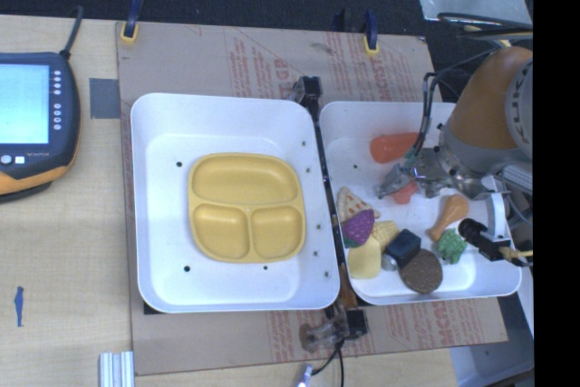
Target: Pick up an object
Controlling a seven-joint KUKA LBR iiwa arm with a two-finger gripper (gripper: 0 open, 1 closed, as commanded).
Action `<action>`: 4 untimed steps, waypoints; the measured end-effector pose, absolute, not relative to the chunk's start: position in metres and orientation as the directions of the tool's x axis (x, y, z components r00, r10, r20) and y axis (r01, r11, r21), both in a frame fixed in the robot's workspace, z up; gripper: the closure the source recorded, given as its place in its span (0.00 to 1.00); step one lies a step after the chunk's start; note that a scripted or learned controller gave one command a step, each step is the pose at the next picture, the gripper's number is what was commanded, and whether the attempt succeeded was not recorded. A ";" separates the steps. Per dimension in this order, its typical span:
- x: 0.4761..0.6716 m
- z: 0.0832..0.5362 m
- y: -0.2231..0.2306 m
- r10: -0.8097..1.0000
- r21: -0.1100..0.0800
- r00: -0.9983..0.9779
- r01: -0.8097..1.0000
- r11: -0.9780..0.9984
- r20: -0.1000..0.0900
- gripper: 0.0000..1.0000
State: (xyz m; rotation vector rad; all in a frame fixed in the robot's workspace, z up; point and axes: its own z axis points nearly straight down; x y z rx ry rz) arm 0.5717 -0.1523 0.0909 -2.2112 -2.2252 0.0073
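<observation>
1. The pincer (400, 183) hangs low over the right bin (358, 127), at the end of the one grey arm (489, 118) that comes in from the right. Whether it is open or closed I cannot tell; its tip merges with a small red piece (404, 192) directly beneath it.

2. The relation that matters: that red piece sits right at the tip, touching or nearly so, so it is the likeliest thing to be picked. Just above the tip lies an orange-red carrot-like toy (393, 147), its long axis running roughly left to right across the bin, close beside the pincer.

3. To the right of the pincer, near it, a tan drumstick (449, 214) slants down towards a green floret (450, 246).

4. Below and to the left of the pincer, further off, the remaining toys are heaped together: a purple piece (358, 227), a cream wedge (349, 202), a pale yellow block (365, 261), a yellow piece (385, 234), a black block (402, 246) and a brown round biscuit (421, 272).

5. Well away to the left of the pincer, the left bin (154, 195) holds a yellow divided plate (246, 206).

6. Count: one arm, one pincer, two bins, one plate with three compartments, and about ten toys in the right bin, one of each kind as far as can be told.

7. My judgement: no toy is seen lifted, so the pick is not yet done.
</observation>
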 end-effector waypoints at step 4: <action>0.596 0.102 -0.135 1.000 -0.007 -0.008 1.000 0.008 -0.001 1.00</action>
